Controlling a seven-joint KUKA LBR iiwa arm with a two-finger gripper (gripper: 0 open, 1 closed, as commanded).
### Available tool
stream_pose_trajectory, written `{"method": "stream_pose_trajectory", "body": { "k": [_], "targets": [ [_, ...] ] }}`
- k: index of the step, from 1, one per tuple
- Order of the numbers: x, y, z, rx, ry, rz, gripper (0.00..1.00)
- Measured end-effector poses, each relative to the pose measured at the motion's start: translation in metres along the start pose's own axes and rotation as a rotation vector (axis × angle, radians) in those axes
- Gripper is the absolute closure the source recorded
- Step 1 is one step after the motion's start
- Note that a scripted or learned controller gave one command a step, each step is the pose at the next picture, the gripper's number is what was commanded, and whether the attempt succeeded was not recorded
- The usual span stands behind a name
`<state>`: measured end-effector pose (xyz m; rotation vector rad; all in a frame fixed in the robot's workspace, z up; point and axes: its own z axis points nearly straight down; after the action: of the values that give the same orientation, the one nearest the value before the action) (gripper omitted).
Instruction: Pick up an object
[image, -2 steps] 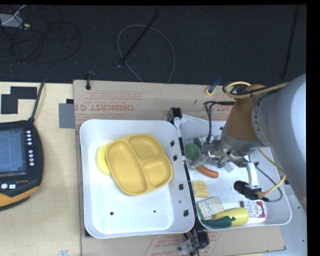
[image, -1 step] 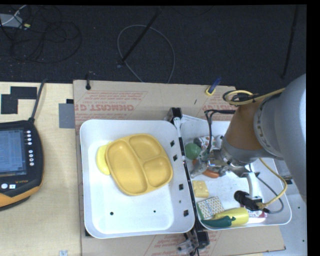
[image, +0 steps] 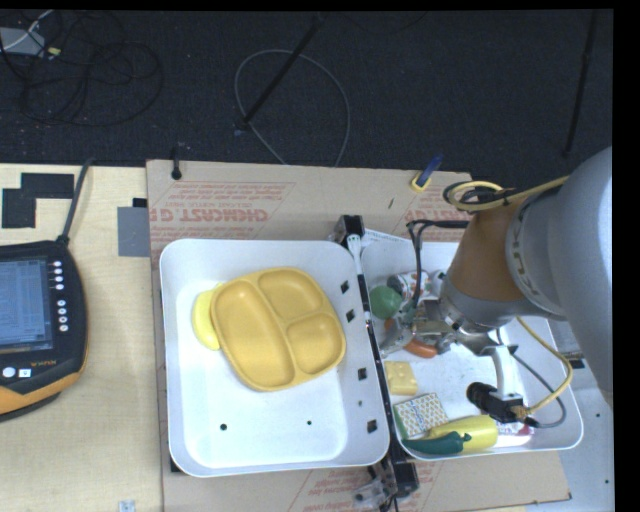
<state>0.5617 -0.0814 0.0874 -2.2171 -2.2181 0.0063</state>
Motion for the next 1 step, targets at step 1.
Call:
{"method": "stream_pose_trajectory", "body": {
  "k": [1],
  "targets": [
    [-0.0022, -0.0061, 0.0007, -0.004, 0.000, 0.001, 0.00]
  ]
}}
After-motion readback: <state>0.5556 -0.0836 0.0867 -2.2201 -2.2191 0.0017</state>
